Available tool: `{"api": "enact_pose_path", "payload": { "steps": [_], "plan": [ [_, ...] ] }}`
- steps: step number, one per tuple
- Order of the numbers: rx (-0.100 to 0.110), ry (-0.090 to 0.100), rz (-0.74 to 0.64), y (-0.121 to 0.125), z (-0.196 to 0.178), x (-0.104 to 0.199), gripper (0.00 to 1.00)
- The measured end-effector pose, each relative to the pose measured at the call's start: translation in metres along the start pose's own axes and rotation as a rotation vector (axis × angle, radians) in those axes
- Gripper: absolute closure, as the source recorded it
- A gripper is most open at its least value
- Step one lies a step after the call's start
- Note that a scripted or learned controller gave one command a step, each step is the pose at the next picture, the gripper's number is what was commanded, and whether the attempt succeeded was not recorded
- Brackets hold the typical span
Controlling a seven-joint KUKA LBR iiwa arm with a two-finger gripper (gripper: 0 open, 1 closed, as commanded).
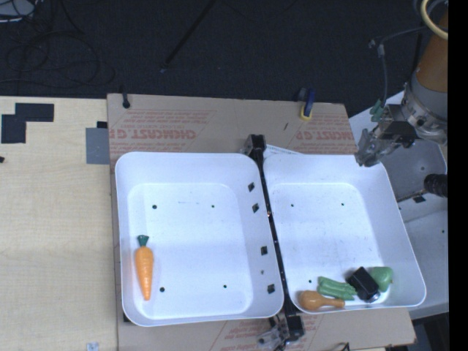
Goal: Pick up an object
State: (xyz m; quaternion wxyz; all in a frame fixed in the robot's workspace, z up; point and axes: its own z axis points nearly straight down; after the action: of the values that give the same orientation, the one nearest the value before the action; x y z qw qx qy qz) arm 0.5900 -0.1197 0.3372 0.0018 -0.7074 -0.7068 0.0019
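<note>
Dark floor [219,35] with loose cables [44,50] up top; pale wood desk [51,254], cardboard sheet [190,126] on it.

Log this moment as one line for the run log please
gripper: above right bin's far right corner | carrot: left bin | black block, green pieces, tan piece: right bin near edge

The arm [431,57] is cut off by the picture's top and right edges. Its gripper [368,154], at the right bin's [409,247] far right corner, is too small and dark to read. Near that bin's front edge, a black block [363,284] hides part of a green toy [380,276].
</note>
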Motion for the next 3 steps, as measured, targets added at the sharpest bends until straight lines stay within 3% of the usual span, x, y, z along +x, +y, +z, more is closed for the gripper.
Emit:
{"api": "enact_pose_path", "payload": {
  "steps": [1,2,3],
  "plan": [
    [-0.003,0.001,-0.004,-0.010,-0.013,0.026,1.00],
    [0.004,0.000,0.003,-0.021,0.062,-0.018,1.00],
    [-0.015,-0.004,0.001,-0.052,-0.057,-0.040,1.00]
  ]
}}
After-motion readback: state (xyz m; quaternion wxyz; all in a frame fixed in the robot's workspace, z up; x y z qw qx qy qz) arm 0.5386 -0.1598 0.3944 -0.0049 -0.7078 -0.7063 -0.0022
